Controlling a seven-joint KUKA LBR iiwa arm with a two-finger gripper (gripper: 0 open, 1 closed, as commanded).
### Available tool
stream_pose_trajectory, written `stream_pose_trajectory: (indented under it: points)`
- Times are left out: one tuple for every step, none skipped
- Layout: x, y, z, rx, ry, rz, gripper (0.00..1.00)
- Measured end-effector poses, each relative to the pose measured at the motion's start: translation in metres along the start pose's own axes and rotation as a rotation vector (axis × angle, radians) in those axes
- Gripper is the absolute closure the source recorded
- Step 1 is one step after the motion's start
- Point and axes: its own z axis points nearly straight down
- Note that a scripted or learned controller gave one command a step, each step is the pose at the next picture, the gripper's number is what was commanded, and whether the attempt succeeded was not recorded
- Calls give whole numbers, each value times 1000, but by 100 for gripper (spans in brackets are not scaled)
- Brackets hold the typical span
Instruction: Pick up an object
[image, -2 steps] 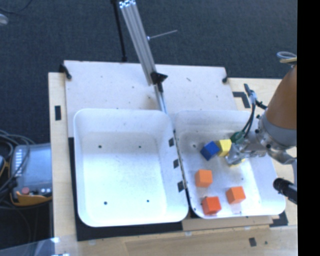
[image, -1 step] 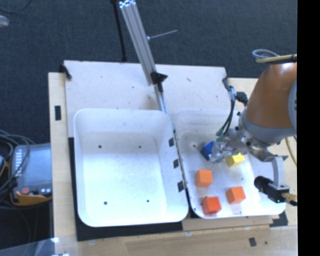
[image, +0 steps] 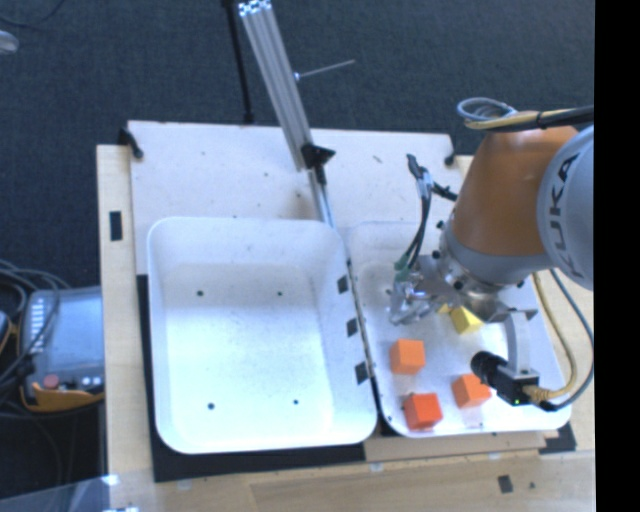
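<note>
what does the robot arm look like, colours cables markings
The arm is bulky and rounded: a broad orange band above a grey wrist, with part of dark KUKA lettering on its pale grey casing. Yellow and dark cables loop around it. The pincer is small, metallic and grey.

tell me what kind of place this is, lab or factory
Most likely a robotics lab test bench: a KUKA arm reaches over two white bins, small orange blocks lie in the right one, and an aluminium camera pole stands behind on dark carpet.
</note>
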Motion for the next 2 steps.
stream_pose_trajectory:
  points:
    - [53,0,1,1,1,-1,100]
    - [106,-13,20,5,1,0,100]
